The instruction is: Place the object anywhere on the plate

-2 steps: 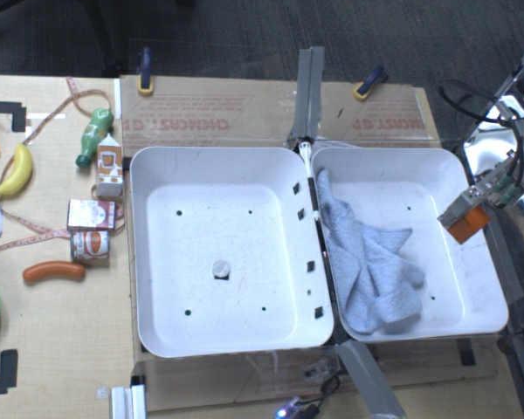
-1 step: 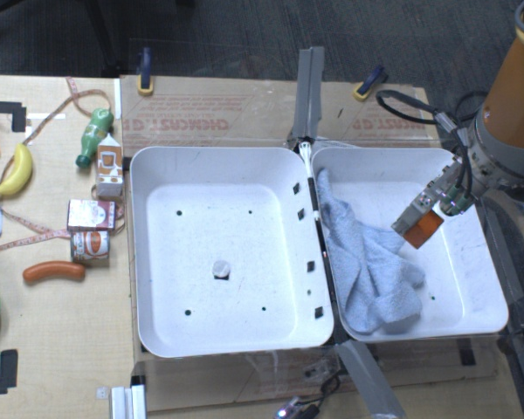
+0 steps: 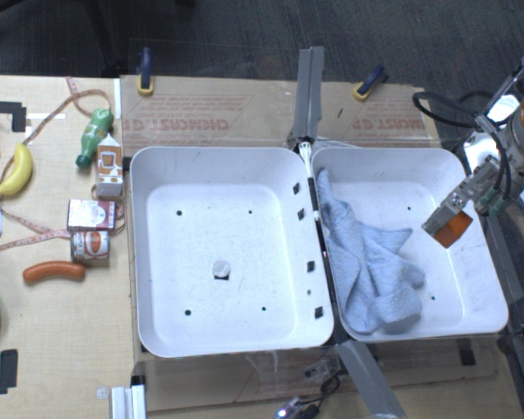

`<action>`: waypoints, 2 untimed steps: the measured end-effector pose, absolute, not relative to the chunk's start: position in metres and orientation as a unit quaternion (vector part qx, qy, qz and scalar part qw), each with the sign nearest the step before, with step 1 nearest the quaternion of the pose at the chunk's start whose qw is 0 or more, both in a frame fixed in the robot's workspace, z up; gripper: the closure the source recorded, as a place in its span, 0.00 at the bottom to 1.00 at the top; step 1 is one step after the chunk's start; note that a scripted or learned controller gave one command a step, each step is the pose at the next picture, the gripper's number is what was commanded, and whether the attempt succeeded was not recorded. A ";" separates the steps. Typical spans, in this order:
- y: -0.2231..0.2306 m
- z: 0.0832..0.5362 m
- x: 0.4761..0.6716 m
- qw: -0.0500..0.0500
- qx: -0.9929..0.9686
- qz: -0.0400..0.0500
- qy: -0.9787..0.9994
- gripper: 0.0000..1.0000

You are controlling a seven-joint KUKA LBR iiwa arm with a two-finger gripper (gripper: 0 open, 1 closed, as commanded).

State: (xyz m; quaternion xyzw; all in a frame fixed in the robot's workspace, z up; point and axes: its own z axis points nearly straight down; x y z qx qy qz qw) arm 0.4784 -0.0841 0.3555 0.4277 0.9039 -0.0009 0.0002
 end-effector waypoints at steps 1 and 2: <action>-0.146 0.366 0.479 0.001 0.379 -0.001 0.925 1.00; -0.223 0.378 0.489 0.001 0.394 -0.001 0.919 1.00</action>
